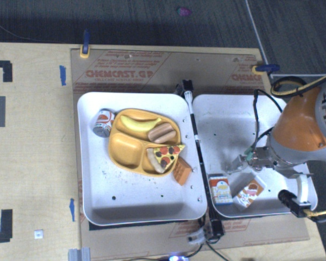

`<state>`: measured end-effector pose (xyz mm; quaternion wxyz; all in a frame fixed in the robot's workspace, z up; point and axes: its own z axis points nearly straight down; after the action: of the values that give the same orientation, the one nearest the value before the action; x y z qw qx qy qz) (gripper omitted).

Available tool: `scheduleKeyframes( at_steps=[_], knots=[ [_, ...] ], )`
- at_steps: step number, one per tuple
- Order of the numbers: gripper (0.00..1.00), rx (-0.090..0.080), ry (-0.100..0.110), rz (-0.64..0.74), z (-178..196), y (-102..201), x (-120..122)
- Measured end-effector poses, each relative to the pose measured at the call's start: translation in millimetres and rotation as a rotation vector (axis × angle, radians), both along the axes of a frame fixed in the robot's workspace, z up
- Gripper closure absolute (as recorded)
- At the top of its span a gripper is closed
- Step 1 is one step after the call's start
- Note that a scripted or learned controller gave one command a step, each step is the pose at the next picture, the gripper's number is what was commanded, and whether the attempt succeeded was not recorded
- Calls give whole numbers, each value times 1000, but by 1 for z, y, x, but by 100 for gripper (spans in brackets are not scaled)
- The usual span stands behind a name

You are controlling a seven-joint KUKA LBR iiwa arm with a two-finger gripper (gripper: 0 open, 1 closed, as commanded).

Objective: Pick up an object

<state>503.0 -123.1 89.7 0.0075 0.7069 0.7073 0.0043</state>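
Note:
My gripper (pixel 249 160) hangs low in the right bin (pixel 228 118), under the grey arm with its orange band (pixel 299 128). Just below it lie two small cartons: a red-and-white one (pixel 221 190) standing by the bin's left wall, and a tilted white-and-orange one (pixel 249 194) to its right. The gripper is a little above and between them, apart from both. In the left bin (pixel 98 200) there is a yellow divided plate (pixel 125 148) bearing a banana (pixel 131 124), a hot dog (pixel 162 131) and a pizza slice (pixel 164 156). A small can (pixel 102 123) lies at the plate's left, and a brown cracker (pixel 181 172) at its lower right.
The two bins stand on a cardboard sheet (pixel 125 69) clamped to the wooden bench. A black divider clamp (pixel 186 87) sits between the bins at the back. Black cables (pixel 261 113) loop over the right bin's far right side. The arm's black fitting (pixel 292 202) overhangs the bin's front right corner.

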Motion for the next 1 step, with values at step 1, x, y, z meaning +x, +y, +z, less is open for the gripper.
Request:
scheduleKeyframes(
  at_steps=[1],
  knots=[
    [0,-11,-9,-7,0,19,-18]
  ],
)
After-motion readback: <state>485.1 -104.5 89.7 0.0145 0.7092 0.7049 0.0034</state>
